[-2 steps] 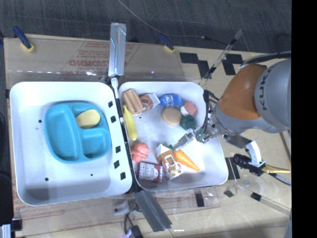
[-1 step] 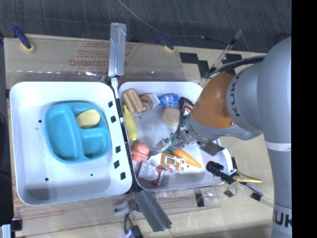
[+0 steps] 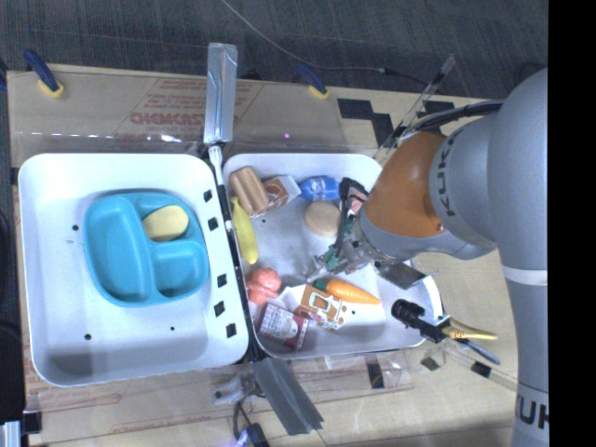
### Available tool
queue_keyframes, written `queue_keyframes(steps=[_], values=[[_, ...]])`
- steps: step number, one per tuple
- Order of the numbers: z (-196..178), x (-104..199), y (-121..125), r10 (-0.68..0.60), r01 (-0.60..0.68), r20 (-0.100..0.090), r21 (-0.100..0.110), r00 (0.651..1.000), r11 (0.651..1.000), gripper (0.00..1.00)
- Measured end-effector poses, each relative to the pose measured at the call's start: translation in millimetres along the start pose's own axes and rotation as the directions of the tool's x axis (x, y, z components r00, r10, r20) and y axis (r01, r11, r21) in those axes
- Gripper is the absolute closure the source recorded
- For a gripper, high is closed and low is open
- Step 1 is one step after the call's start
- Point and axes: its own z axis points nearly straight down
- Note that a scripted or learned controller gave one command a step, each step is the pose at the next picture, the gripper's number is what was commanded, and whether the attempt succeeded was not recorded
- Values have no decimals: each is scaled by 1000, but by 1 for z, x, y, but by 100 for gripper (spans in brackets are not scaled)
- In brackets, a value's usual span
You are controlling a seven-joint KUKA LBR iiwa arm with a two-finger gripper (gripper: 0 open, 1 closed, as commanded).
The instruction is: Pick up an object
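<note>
We see the gripper (image 3: pixel 337 257) low in the right bin (image 3: pixel 402 335), its closure something we cannot tell, with the carrot (image 3: pixel 351 292) lying just on its near side, long axis running left to right, tip pointing right.

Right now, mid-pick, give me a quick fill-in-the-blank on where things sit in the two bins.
1. The blue tray lies in the ____ bin.
2. The yellow item rests on the ____.
3. The carrot lies in the ____ bin.
4. The gripper hangs over the ____ bin.

Missing words: left; tray; right; right.
</note>
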Motion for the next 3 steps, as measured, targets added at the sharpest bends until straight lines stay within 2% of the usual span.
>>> queue_keyframes(steps=[1,2,3], values=[[0,0,0,0,0,0,0,1000,1000,0],[10,-2,-44,4,-4,-1,2,1000,1000,0],[10,-6,-32,-124,124,1,0,992,992,0]])
